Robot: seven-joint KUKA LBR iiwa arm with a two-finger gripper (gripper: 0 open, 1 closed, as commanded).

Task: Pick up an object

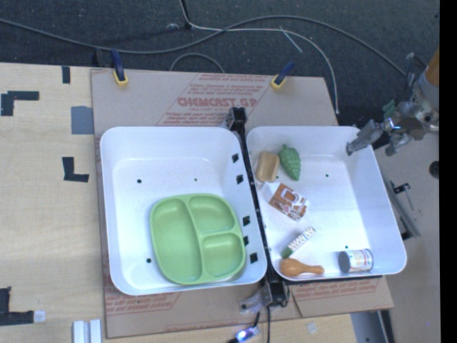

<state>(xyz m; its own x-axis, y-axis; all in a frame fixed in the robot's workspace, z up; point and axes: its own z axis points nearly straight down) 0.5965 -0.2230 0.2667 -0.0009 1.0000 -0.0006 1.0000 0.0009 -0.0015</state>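
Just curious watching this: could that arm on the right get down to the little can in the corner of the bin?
Probably yes. The can lies on its side near the right bin's front corner with nothing on top. The gripper hovers at that bin's far edge, with open floor between.

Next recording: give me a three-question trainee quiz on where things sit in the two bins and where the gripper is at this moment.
1. True or false: the green divided plate lies in the left bin.
2. Which object lies nearest the right bin's front right corner? A) green leafy toy B) small can C) orange pear-shaped toy
3. Fill in: the gripper is above the right bin's far ____ corner.

Key: 1 true. 2 B. 3 right.
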